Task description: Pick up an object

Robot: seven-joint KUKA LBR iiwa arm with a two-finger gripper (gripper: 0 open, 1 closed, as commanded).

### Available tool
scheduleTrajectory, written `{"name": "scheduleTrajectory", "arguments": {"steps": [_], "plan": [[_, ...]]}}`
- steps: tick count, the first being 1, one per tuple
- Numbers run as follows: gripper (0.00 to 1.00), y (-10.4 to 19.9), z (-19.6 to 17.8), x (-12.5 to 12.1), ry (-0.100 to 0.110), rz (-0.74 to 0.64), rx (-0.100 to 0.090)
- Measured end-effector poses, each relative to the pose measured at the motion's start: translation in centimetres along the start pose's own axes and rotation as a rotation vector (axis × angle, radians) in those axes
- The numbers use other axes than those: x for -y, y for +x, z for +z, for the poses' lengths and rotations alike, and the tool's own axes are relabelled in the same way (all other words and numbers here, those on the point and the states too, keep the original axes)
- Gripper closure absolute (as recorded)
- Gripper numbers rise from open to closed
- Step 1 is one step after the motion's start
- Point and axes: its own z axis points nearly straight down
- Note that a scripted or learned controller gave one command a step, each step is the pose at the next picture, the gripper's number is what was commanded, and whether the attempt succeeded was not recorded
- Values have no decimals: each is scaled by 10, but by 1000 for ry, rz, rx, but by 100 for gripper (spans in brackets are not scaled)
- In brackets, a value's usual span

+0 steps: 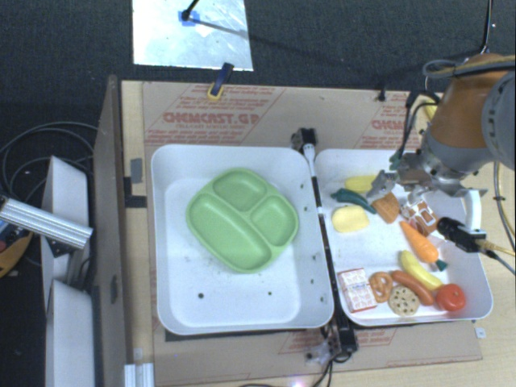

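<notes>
My gripper [401,185] hangs over the right bin [484,297], above the carrot [419,240]; jaws' state unclear.

**Grey-and-Orange Arm, Seen From Above**

The robot arm [476,111] shows a rounded grey housing at the 3 o'clock edge, wrapped by a broad orange band above the wrist. Thin black cables loop around the band toward 12 o'clock. Below sits a grey metal wrist block, and the gripper [401,185] beneath it is pale metal with dark fittings. A white bracket and a black cylindrical part project at 5 o'clock.
</notes>
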Motion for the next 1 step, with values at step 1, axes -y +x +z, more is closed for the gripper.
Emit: {"name": "scheduleTrajectory", "arguments": {"steps": [1], "plan": [[0,-14,58,-4,-12,-4,1]]}}
